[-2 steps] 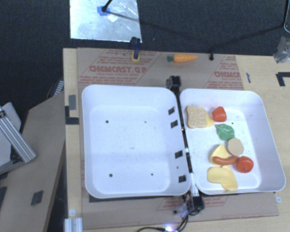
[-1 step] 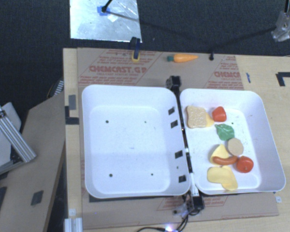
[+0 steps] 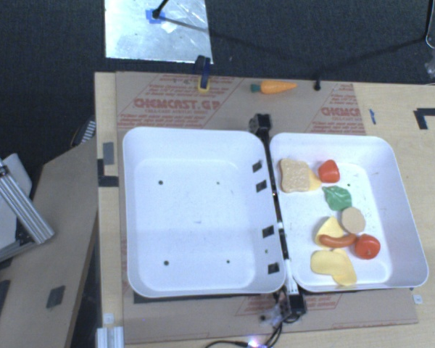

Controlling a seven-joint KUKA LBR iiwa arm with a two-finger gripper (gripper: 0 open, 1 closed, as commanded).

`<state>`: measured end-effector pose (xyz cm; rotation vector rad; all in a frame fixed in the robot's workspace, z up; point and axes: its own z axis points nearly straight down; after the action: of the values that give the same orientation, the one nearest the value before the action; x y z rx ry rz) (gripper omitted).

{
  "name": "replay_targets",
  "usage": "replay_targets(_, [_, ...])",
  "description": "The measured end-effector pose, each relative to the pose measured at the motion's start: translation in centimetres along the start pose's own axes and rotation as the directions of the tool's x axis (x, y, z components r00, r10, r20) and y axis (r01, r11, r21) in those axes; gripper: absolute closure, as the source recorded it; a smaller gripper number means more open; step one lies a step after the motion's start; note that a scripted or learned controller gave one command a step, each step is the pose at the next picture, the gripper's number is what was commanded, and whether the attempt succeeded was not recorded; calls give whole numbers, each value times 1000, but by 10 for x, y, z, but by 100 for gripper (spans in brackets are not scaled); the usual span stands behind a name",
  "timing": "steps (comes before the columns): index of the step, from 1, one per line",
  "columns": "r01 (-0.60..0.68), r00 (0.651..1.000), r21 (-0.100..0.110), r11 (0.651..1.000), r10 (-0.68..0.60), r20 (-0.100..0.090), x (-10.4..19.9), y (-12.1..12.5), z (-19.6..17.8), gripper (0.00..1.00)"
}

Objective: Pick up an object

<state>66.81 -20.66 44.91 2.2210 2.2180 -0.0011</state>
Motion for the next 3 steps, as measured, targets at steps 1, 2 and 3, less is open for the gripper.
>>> replay_targets(1, [7, 1000, -5, 1000, -7, -1, 47, 1, -89, 100])
replay_targets(2, [3, 1000, -2, 1000, -3, 0, 0, 0, -67, 100])
replay_targets(3, [5, 1000, -2, 1000, -5, 0, 0, 0, -73, 100])
